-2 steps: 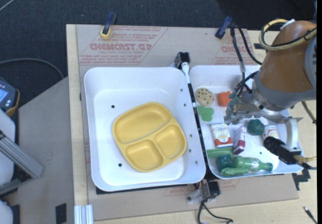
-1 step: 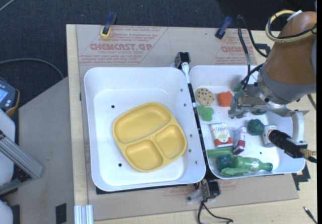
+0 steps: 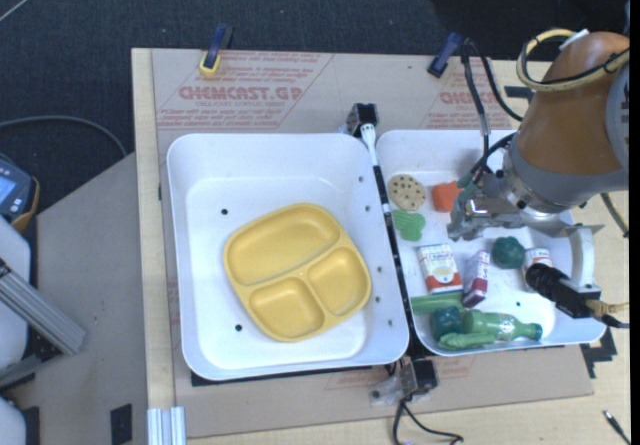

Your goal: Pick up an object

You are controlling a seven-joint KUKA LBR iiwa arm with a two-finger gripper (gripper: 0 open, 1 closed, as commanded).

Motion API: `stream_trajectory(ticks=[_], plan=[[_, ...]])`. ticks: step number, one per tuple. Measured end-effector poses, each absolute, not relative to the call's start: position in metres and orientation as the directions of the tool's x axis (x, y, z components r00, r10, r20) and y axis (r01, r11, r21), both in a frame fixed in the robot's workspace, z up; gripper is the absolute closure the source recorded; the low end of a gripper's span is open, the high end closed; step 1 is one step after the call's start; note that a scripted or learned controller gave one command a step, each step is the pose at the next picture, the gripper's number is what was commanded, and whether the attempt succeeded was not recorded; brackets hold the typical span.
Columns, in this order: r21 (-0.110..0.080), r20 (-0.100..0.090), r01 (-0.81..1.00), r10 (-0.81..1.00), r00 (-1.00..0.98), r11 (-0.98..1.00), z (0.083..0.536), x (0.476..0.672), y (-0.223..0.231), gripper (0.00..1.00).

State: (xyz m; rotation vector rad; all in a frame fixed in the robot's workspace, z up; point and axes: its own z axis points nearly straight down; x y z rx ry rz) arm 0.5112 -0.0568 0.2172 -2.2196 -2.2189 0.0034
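- The left bin [image 3: 190, 183] holds a yellow three-compartment tray [image 3: 297, 271], lying flat near the middle.
- The right bin [image 3: 420, 145] holds the small objects: a round tan cookie [image 3: 405, 191], an orange piece [image 3: 444, 196], a light green piece [image 3: 409, 225], a white-and-orange carton [image 3: 439, 267], a dark red tube [image 3: 476, 279], a teal lump [image 3: 508, 252] and a green bottle [image 3: 487, 329] lying on its side along the near edge.
- The gripper [image 3: 468, 216] hangs over the right bin, between the orange piece and the teal lump (nothing is visibly clamped; whether it is spread or closed cannot be told).
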Motion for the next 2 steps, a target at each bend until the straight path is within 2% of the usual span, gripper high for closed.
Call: stream_trajectory(ticks=[1, 2], plan=[[0.003, 0.000, 1.000, 1.000, -0.001, 0.001, 0.2351, 0.5037, -0.0507, 1.00], [0.001, 0.000, 1.000, 1.000, -0.001, 0.001, 0.2328, 0.5078, -0.0496, 1.00]])
